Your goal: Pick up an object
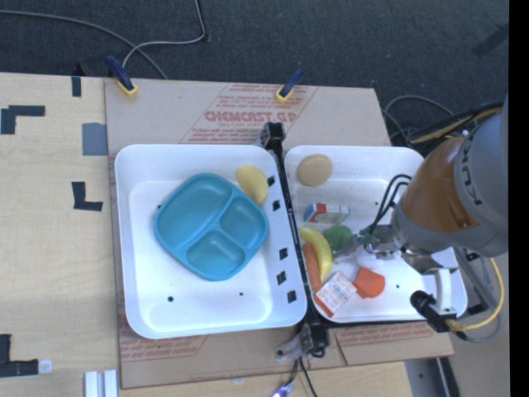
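Observation:
The right bin (397, 160) holds a tan round object (314, 170), a small white, red and blue item (326, 213), a yellow banana (319, 251), a green object (337, 237), an orange piece (369, 284) and a white-and-red packet (335, 294). My gripper (368, 243) is low in this bin, right beside the green object and above the orange piece. The arm's wrist hides part of the bin's right side. In the left bin (136, 222) lie a blue divided plate (213, 226) and a yellow lemon (252, 183).
An orange strip (309, 265) lies along the divider next to the banana. Black clips (273, 133) hold the bins together at the middle. Cables (165, 40) run over the dark floor behind, and two clamps (122, 77) pin the cardboard sheet.

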### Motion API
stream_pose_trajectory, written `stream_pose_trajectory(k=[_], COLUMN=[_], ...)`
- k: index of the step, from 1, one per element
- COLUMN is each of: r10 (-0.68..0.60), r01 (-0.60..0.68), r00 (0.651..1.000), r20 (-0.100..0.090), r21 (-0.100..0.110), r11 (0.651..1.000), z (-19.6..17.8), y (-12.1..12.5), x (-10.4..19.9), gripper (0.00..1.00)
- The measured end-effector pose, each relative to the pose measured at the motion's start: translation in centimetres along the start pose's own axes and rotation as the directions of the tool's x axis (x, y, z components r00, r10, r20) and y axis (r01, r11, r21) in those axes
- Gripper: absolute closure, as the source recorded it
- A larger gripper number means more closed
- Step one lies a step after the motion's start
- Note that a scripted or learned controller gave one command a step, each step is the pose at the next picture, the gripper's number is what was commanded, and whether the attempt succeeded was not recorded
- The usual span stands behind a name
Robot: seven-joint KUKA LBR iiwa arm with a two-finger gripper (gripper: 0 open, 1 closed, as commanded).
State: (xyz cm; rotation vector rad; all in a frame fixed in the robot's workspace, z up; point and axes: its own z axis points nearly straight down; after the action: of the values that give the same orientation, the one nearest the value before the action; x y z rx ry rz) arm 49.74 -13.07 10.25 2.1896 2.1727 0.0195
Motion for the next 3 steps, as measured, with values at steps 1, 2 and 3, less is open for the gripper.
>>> stream_pose_trajectory(k=[1,2,3], r10=[0.001,-0.007,-0.007], r01=[-0.001,0.008,0.008], r00=[1.0,1.0,1.0], r20=[0.004,-0.026,-0.028], r21=[-0.005,0.043,0.044], r11=[1.0,0.999,0.999], z=[0.2,1.6,0.6], y=[-0.1,-1.3,-1.2], x=[-0.1,0.4,0.4], gripper=[0.0,0.0,1.0])
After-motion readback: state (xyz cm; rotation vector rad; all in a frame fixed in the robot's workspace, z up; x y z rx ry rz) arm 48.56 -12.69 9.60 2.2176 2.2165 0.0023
